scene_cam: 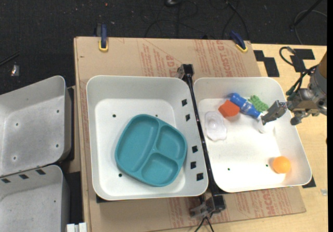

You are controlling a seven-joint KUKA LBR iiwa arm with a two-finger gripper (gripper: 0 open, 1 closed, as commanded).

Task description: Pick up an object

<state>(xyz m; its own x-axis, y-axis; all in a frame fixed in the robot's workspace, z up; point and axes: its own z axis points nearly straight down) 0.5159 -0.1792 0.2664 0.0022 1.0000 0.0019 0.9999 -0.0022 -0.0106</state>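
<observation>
The right bin (244, 174) holds an orange block (228, 108), a blue bottle-like piece (243, 104) and a green toy (257, 103) clustered at its far side. A clear plastic cup (215, 125) lies by the left wall, and an orange ball (281, 165) sits near the front right corner. My gripper (284, 115) hangs over the bin's right rim, just right of the green toy. It is open, with one dark finger (271, 114) inside the bin and nothing between the two.
A teal divided plate (151, 149) lies in the left bin (104, 121). Another white tray (31, 121) stands off the bench to the left. Clamps (103, 37) hold the cardboard base at the back. Cables hang beside the arm at the right.
</observation>
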